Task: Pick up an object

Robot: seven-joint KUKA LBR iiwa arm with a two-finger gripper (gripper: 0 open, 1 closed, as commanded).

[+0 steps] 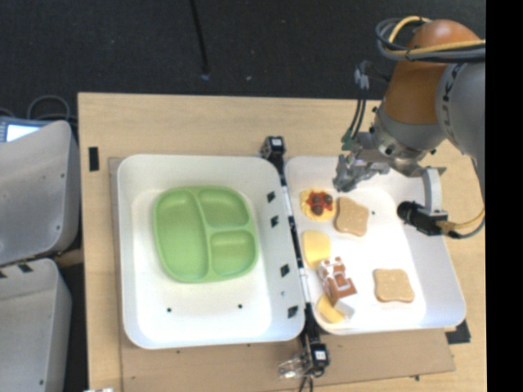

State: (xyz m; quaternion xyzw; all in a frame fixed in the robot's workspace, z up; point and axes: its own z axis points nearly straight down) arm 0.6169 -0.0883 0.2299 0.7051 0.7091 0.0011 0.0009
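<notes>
The right bin (425,300) holds several food items. A small pizza-like round with red toppings (318,203) lies near its upper left. A slice of toast (352,217) sits just right of it, and a second toast slice (393,285) lies lower right. A yellow block (316,247) lies along the left side, with a brown-and-white piece (336,279) below it and a yellow wedge (328,309) under that. My gripper (346,180) hangs over the bin's upper part, just above and between the pizza round and the toast. Nothing shows between its fingers.
The left bin (139,300) carries a green divided tray (205,233). A divider with black clips (288,235) runs between the bins. A black cable fitting (418,216) hangs off the arm over the right bin. A grey object (33,186) stands at the far left.
</notes>
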